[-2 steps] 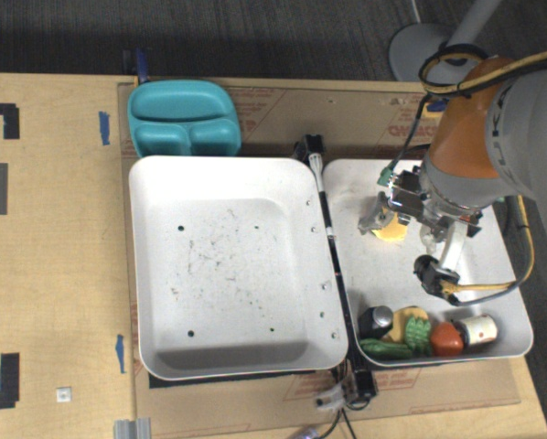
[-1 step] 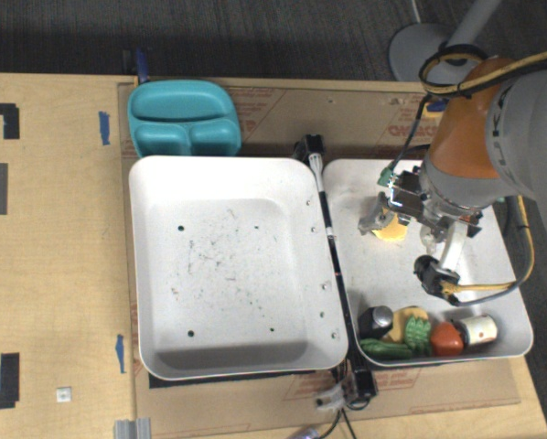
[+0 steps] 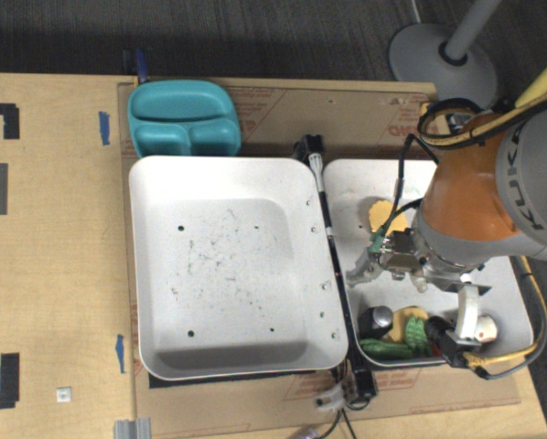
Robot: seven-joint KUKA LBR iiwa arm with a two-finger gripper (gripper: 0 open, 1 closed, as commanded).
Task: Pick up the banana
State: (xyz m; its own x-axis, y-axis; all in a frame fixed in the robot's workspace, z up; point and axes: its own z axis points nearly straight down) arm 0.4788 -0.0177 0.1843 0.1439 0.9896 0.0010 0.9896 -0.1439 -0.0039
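Observation:
A yellow piece that looks like the banana (image 3: 384, 216) lies in the right bin (image 3: 347, 186), near its middle left, and the arm's orange wrist covers its right part. The gripper (image 3: 403, 265) hangs under that wrist, just in front of the banana and low over the bin floor. Its metal body and cables hide its tips, and I see nothing held in it.
At the right bin's front lie a dark round object (image 3: 377, 319), a green item (image 3: 388, 347), a yellow-green item (image 3: 413, 326) and a white piece (image 3: 482, 328). The big left bin (image 3: 155, 245) has a bare floor. A teal tray (image 3: 183, 117) sits behind it.

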